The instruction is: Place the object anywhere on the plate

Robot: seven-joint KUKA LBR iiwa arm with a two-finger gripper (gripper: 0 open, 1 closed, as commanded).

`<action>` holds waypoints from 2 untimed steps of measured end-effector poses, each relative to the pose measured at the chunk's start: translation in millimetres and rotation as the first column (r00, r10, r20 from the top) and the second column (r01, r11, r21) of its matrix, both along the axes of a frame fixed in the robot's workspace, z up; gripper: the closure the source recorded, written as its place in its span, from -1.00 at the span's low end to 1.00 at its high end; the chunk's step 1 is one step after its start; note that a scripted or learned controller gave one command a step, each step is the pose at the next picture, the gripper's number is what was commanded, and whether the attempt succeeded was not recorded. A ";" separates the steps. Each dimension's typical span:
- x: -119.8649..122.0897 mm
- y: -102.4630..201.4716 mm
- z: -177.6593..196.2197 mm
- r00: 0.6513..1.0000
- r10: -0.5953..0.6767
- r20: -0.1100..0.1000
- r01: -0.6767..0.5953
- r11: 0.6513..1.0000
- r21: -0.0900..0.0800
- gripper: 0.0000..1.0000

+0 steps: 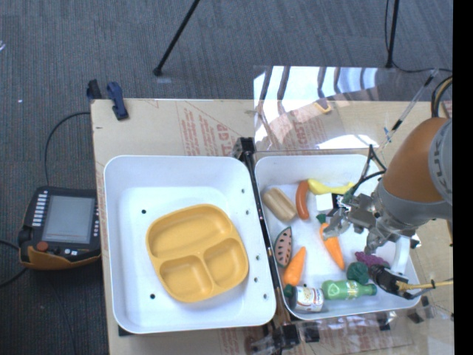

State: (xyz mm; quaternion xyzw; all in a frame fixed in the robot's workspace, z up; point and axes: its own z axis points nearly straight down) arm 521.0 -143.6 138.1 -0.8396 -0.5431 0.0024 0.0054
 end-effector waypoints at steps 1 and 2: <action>-0.1 -0.3 -0.1 1.000 -0.001 0.000 0.001 1.000 0.000 -1.00; -0.1 -0.3 -0.1 1.000 -0.001 0.000 0.001 1.000 0.000 -1.00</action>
